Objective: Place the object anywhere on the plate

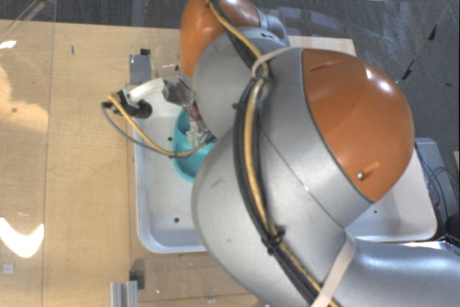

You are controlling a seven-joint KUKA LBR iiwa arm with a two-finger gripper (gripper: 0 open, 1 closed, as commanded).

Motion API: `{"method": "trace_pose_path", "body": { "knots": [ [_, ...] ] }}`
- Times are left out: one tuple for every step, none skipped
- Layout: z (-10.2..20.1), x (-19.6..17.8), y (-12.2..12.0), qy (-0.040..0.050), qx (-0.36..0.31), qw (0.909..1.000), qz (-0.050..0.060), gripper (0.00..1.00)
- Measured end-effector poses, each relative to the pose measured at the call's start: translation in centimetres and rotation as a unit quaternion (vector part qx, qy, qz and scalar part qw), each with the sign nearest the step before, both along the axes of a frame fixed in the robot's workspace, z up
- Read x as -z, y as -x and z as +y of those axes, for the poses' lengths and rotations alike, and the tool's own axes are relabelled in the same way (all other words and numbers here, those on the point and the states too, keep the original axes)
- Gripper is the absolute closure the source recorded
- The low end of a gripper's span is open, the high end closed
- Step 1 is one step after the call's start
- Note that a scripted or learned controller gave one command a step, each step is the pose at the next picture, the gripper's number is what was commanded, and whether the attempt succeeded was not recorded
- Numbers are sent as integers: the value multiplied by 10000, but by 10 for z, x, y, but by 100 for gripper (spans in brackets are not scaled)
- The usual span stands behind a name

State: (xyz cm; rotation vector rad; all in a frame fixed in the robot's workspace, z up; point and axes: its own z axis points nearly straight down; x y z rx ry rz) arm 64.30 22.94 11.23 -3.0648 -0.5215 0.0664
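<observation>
A teal plate (188, 154) lies in the left white bin (154, 212), mostly hidden behind the arm. The gripper (192, 124) hangs right over the plate's near-left part, with metal parts and a pinkish piece at its tip. Whether anything sits between its tips is hidden from this angle. The arm's big grey and orange body covers the middle and right of the view, so the object to be placed cannot be picked out.
A yellow and black cable (133, 127) loops from a white fitting (140, 91) over the bin's left rim. Pale wooden bench (65, 154) spreads to the left. A piece of the right bin (402, 226) peeks out behind the arm.
</observation>
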Motion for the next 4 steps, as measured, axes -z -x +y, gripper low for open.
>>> {"method": "trace_pose_path", "body": {
  "knots": [
    [1, 1, 0, -3, -4, 10000, -17, 0],
    [6, -169, -20, 95, -477, 9984, -289, 0],
    [5, -179, -21, 92, -470, 9984, -312, 100],
    [4, -128, -18, 114, 165, 9995, -249, 100]
  ]
}}
